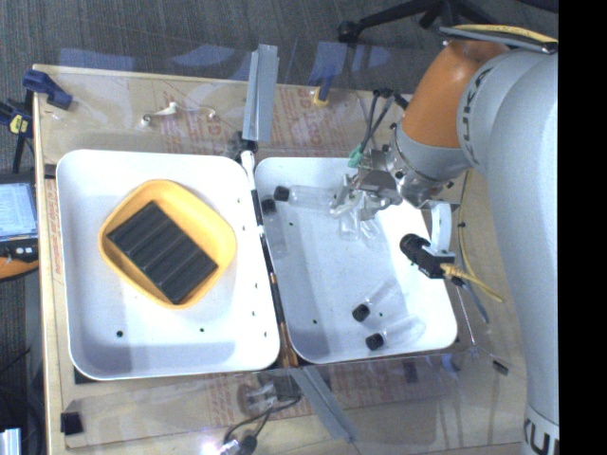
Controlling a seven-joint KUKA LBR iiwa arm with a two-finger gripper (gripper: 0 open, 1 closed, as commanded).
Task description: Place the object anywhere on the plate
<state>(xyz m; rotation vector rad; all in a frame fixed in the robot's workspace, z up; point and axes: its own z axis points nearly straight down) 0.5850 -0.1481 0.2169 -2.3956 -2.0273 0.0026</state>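
Camera view, fixed above the table (142, 112). Two white bins sit side by side, edges touching at the centre.

Left bin (85, 339): holds the plate (213, 221), yellow, with rounded corners, lying flat and turned at an angle. A dark ribbed pad (161, 251) lies on it and covers most of its middle. Nothing else rests on the plate, so the task is judged not yet done.

Right bin (313, 339): holds several small pieces. One small black piece (281, 195) lies near the upper left corner; two more (361, 312) (375, 341) lie near the lower right. Clear, glassy items appear beside them and under the gripper, too faint to identify. Which of these is the object cannot be settled from this view; all candidates are in the right bin, well apart from the plate.

Arm (493, 159): enters from the right, orange band above the wrist, bent down over the upper part of the right bin. The gripper (360, 200) hangs low over the bin floor, placed as if for a pick. Its finger setting cannot be told; the clear parts blur together there, and no object is seen held.

Judgement: the stage is grasping. A transparent object would be hard to seat and easy to miss.
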